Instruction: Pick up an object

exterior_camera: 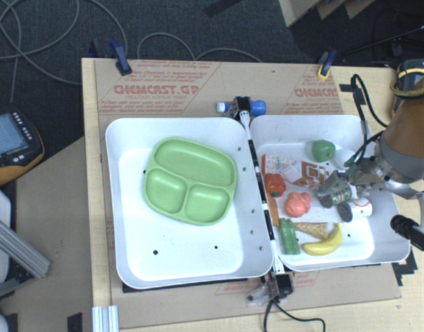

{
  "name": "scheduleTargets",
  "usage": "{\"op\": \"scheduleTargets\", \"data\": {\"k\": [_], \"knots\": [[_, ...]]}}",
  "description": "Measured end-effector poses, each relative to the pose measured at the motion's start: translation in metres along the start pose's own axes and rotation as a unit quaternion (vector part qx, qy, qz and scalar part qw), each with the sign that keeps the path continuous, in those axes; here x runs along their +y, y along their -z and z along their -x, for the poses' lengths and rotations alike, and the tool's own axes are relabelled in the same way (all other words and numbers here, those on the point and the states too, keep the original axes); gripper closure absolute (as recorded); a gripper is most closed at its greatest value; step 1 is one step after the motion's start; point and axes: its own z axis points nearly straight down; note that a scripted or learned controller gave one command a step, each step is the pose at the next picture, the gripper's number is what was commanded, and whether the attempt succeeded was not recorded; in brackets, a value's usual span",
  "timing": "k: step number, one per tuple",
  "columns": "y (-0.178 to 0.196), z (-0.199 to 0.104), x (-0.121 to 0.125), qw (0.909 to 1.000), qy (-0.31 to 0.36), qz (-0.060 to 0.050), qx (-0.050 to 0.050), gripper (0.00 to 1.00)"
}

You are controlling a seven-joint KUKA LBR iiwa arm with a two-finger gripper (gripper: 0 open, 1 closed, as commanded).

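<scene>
Gripper (336,198) low in right bin (357,126), finger state unclear; smooth curved banana (324,243), glossy green divided plate (189,180).

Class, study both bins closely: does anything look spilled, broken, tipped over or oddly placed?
Nothing looks spilled or broken. The green divided plate lies flat but turned askew in the left bin. The toy foods, including the banana, lie jumbled in the right bin beneath the gripper.

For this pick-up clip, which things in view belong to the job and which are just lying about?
Job:
gripper low in the right bin
pickable items there: banana, green pepper, red tomato, pink fruit, green pod

Lying about:
green divided plate in the left bin
blue clamps
handheld pendant
floor cables
</scene>
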Motion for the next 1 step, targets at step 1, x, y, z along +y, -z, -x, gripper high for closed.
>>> {"op": "scheduleTargets", "data": {"k": [1], "knots": [[-0.0755,0.0332,0.0421,1.0,0.0,0.001,-0.001,0.0]]}}
